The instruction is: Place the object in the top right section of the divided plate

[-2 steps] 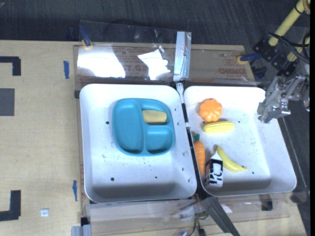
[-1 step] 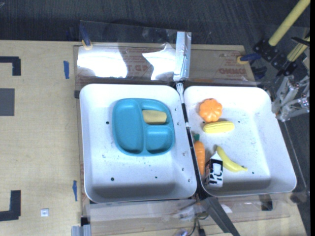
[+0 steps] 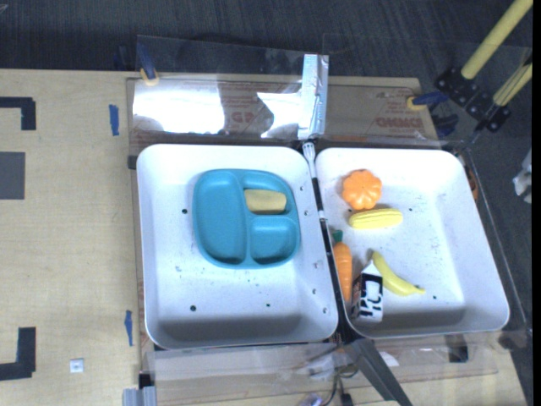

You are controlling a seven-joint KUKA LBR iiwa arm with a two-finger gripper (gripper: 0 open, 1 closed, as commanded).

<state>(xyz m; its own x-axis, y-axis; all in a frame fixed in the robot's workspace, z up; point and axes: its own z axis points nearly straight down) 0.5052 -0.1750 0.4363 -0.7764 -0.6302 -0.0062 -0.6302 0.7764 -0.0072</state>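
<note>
Camera view: yellow block (image 3: 265,201) in blue divided plate's (image 3: 221,218) top right section, long axis left-right.

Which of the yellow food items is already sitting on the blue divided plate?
The pale yellow block, lying in the top right section of the blue plate in the left bin. The corn and banana lie in the right bin.

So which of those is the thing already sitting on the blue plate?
Look in the left white bin, where the blue divided plate lies. In its top right section rests a pale yellow, bread-like block. It is the one item on the plate; the other toy foods lie in the right bin.
</note>
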